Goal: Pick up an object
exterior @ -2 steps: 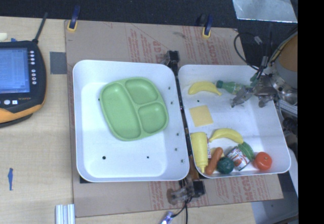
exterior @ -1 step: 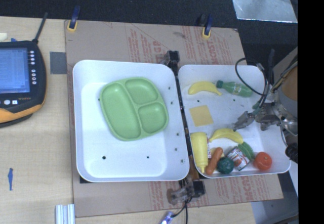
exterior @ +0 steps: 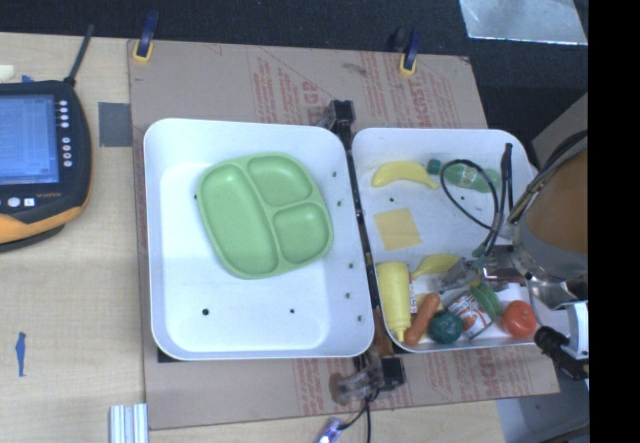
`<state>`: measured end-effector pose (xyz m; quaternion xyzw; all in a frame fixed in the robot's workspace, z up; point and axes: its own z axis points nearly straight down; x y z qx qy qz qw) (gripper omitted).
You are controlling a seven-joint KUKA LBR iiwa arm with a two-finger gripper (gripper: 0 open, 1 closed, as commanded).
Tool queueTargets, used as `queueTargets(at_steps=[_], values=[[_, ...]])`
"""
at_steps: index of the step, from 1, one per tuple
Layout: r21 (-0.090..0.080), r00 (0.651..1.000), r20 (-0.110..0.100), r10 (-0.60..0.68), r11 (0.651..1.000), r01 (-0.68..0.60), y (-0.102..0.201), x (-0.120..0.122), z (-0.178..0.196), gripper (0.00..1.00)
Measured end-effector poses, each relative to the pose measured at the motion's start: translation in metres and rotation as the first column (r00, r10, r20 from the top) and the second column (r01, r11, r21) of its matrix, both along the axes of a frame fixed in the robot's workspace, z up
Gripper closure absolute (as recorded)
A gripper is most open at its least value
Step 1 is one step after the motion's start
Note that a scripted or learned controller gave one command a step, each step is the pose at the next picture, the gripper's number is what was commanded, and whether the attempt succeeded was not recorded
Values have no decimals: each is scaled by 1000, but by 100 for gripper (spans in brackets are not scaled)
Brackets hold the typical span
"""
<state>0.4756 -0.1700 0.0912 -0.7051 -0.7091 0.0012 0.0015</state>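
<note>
bench front edge: cable and small clamp fitting just below the seam between the bins, sitting on the cardboard sheet
right bin: white, shallow, holds all the loose items, crowded toward its near edge
near row, right bin: yellow bottle-like piece upright-ish by the left wall; orange carrot leaning beside it; dark green round piece touching the carrot; red-and-white packet next to that; red tomato at the near right corner
gripper: low over the near right of the right bin, right above the packet and a green piece; metal parts and cable clutter here
fingers: cannot tell if apart or together, too cluttered; nothing clearly seen between them
arm: comes in from the right, orange band over grey, black cables looping across the right bin
mid right bin: small yellow piece just left of the gripper; flat pale yellow square well apart from the wall
far right bin: banana near the far wall; green bottle-shaped thing beside it, under the cable loop
left bin: white, holds a green divided plate, three compartments, lying flat toward the far side
far left: teach pendant on the bench, screen lit blue
far edge: two clamps on the cardboard's far edge
</note>
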Motion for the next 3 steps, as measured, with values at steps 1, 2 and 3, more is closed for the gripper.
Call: queueTargets(at_steps=[1,2,3], values=[[0,1000,3,-3,1000,3,-16,140,2,0],[0,1000,-1,1,1000,-1,69,101,9,0],[0,1000,1,-1,1000,1,46,173,1,0]])
